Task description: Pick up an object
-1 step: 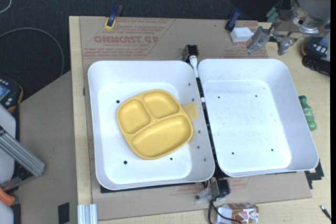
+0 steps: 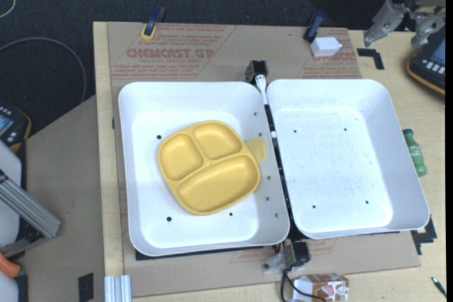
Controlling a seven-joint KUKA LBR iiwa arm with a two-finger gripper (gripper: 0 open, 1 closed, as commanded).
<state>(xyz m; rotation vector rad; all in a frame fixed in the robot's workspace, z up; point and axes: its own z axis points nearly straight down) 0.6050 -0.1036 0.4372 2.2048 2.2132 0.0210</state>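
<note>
Currently the yellow divided plate lies flat in the left bin, approx centre, small tab toward 3 o'clock, near the wall shared w/ the right bin. End effector sits at 1 o'clock, off the counter; can't tell its finger state.

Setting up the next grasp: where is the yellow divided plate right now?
The yellow divided plate lies flat in the left white bin of the camera view, near its middle, closer to the divider shared with the right bin.
</note>
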